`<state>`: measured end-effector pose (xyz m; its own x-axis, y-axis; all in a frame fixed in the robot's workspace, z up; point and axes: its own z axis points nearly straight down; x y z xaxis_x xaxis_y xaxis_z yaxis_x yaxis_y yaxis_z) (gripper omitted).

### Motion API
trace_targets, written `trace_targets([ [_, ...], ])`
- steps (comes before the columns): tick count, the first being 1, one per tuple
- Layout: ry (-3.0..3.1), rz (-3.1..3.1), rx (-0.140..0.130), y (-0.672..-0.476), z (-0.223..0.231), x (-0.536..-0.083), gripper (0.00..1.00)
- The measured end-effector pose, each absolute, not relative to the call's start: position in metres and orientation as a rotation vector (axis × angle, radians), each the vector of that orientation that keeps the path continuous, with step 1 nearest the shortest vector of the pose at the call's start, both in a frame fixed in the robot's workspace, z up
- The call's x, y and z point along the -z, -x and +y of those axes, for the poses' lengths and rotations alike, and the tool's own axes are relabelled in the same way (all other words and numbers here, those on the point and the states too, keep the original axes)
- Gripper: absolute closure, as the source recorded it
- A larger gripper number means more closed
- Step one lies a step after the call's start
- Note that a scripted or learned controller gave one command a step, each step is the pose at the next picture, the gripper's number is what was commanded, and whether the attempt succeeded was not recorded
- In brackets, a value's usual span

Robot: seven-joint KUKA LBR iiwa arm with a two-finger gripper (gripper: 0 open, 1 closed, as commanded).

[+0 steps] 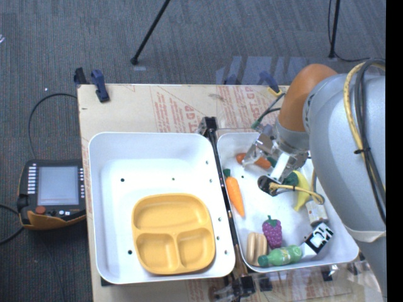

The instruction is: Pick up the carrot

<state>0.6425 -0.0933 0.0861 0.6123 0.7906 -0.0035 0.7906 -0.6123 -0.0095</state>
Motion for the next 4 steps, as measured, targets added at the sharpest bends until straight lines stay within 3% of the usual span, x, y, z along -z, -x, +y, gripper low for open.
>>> trace_targets([
  [1,2.868,-1.197,0.001,-0.644,-0.166,-0.087,0.00],
  [2,2.965,-1.007,-0.008,-0.594,-0.082,-0.086,0.00],
  [3,3.098,-0.483,-0.010,-0.583,-0.081,-0.086,0.00],
  [4,3.091,-0.490,-0.019,-0.583,-0.080,-0.095,1.00],
])
